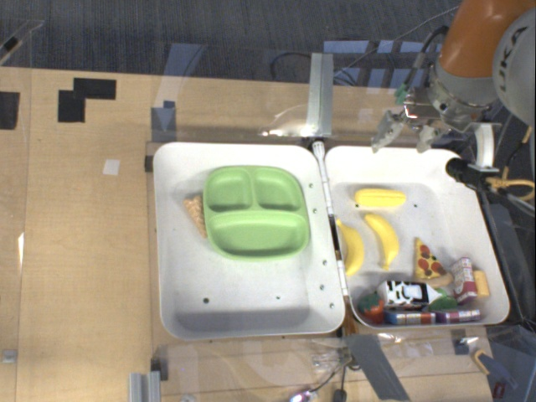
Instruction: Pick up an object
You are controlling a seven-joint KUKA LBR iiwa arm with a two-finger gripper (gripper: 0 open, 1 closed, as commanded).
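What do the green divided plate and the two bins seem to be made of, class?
Green plate: probably moulded plastic, matt, judging by its even colour and rounded compartment edges. Left bin and right bin: likely plastic too, smooth white with rounded corners, though painted metal is possible.

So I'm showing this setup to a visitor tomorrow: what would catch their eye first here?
Probably the bright green divided plate lying in the middle of the left bin, with a tan snack tucked against its left edge. Next, the three yellow bananas in the right bin, above a jumble of small items at its near edge. The orange-banded arm hangs its claw over that bin's far rim.
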